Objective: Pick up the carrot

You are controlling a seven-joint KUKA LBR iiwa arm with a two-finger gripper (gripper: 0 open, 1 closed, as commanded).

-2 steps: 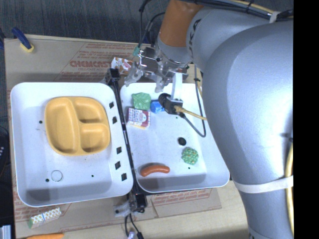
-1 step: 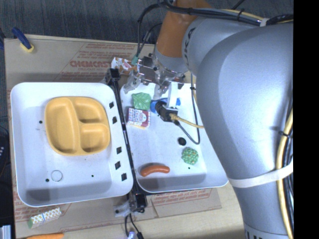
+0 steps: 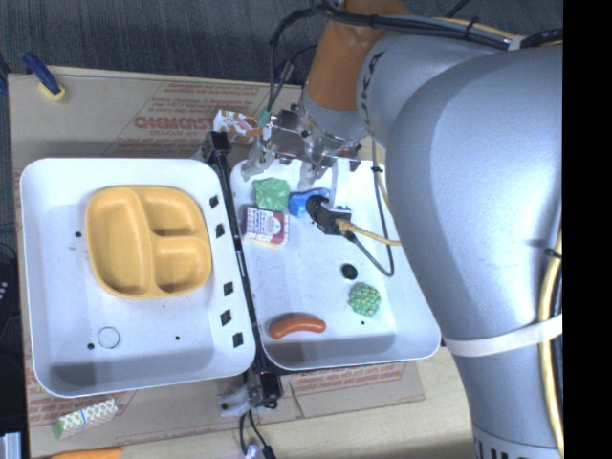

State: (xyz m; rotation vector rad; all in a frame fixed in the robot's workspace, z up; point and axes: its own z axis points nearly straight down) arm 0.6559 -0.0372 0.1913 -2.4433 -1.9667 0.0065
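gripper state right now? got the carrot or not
gripper: open, holding nothing, over the far end of the right bin. The carrot lies at that bin's near edge.

A flat sheet of brown cardboard [image 3: 172,98] printed with red lettering covers the bench and carries the two white bins, its top edge running along the far side and its near edge showing below the bins. Beyond the cardboard's far edge lies dark grey carpeted floor [image 3: 143,17], with a small blue and yellow object [image 3: 43,76] resting at the cardboard's far left corner. Lighting is even and diffuse, casting only soft shadows inside the bins' near edges.
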